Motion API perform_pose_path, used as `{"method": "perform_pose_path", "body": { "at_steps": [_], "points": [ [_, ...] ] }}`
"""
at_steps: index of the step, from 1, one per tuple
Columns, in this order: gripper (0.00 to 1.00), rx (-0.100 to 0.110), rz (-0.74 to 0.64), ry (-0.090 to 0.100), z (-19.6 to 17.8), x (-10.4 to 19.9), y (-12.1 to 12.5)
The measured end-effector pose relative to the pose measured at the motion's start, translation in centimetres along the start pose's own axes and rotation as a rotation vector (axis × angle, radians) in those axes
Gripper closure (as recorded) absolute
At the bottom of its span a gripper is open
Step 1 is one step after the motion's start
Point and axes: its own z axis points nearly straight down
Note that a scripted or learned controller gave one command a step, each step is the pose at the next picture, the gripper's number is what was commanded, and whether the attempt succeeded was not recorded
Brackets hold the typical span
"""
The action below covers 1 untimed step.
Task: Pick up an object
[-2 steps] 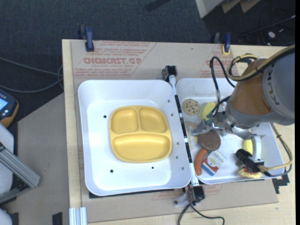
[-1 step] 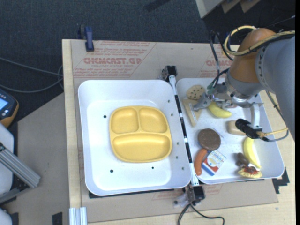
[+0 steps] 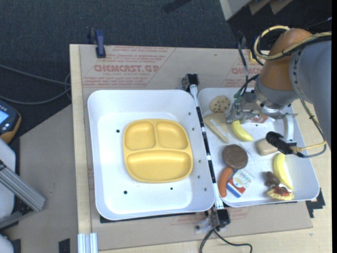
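Note:
My gripper (image 3: pixel 238 115) reaches down into the right bin (image 3: pixel 310 179), just above the upper end of a small yellow banana (image 3: pixel 241 131). Whether anything sits between its tips cannot be made out. Around it lie toy foods: a cookie (image 3: pixel 219 104), a tan stick (image 3: pixel 216 129), a brown round patty (image 3: pixel 235 156), a red sausage (image 3: pixel 225 180), a beige block (image 3: pixel 266 147) and a second banana (image 3: pixel 281 169).
The left bin (image 3: pixel 100 157) holds a yellow divided plate (image 3: pixel 157 150). A small blue and white packet (image 3: pixel 241 183) and a brown and yellow piece (image 3: pixel 277 190) lie at the right bin's front. The grey arm (image 3: pixel 310 73) with cables hangs over the right bin's far corner.

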Motion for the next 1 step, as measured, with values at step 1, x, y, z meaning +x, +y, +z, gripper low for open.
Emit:
{"method": "perform_pose_path", "body": {
  "at_steps": [1],
  "points": [
    [1.0, 0.006, -0.006, 0.004, -9.08, 7.98, -3.43]
  ]
}}
